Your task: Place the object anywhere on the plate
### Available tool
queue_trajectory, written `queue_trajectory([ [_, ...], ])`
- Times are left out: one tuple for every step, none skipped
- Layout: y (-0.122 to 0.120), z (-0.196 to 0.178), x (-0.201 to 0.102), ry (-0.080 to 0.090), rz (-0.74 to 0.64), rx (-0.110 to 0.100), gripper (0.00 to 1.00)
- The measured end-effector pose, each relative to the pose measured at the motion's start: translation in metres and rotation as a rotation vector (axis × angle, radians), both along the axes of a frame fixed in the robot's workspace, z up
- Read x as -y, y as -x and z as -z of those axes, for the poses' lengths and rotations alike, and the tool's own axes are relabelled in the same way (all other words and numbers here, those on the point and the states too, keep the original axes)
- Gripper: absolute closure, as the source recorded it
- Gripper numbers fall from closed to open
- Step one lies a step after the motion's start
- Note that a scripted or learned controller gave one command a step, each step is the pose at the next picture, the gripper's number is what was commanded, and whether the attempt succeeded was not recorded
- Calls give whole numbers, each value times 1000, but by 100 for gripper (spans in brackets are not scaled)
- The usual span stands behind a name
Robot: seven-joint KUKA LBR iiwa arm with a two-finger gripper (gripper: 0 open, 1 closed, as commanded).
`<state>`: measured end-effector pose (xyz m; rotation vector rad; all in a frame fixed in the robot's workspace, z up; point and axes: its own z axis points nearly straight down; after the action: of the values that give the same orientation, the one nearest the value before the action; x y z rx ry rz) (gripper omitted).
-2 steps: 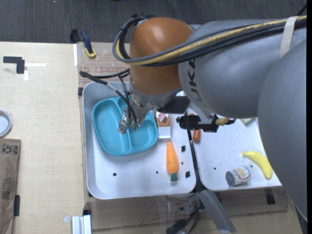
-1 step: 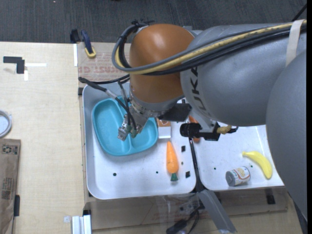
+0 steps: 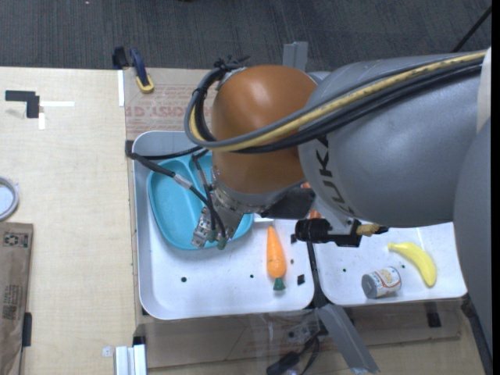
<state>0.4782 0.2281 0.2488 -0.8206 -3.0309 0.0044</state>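
The claw [image 3: 209, 231] hangs low over the near right part of the blue plate [image 3: 173, 205], its tip just above the plate's rim; whether its fingers are spread or pressed together cannot be told, because the wrist hides them from above. Nothing can be seen between them. The plate lies in the far left part of the left bin [image 3: 160, 287], tight against that bin's left wall. Above the claw sits the orange band [image 3: 258, 131] of the arm [image 3: 398, 147], with black and yellow cables looping round it, and the grey arm body covers much of the right bin's far side.

The carrot [image 3: 275, 256] lies on the floor of the left bin, near its right wall and toward its near edge, green end pointing to the near edge, off the plate and just beside it. In the right bin [image 3: 344, 283] a small can [image 3: 381, 282] rests on its side near the near edge, and a banana [image 3: 416, 260] lies just beside it toward the right wall. On the worktop [image 3: 62, 209] left of the bins, a roll of tape [image 3: 6, 200] sits at the left edge.
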Motion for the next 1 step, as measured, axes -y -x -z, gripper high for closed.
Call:
queue_trajectory([
  [0,22,0,-1,-253,-1,100],
])
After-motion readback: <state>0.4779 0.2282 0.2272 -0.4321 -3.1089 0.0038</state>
